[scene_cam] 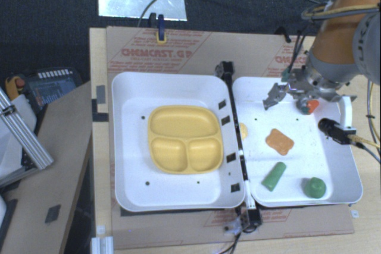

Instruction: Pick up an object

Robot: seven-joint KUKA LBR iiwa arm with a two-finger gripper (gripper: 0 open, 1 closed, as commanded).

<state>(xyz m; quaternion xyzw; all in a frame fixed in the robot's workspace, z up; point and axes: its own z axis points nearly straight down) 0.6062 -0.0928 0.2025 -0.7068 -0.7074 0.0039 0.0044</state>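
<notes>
Orange wavy-edged piece point(279, 141) lies flat, matte.

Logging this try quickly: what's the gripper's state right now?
Gripper: over the right bin's far side; open or shut cannot be told, and nothing shows between its fingers.

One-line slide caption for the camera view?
Gripper hovers over right bin holding orange, green pieces; yellow tray in left bin.

- A bench point(71, 128) topped with brown printed cardboard point(178, 47) (red lettering on it).
- Two shallow white bins lie side by side on it: left bin point(128, 146), right bin point(351, 187), touching along a black-clipped seam.
</notes>
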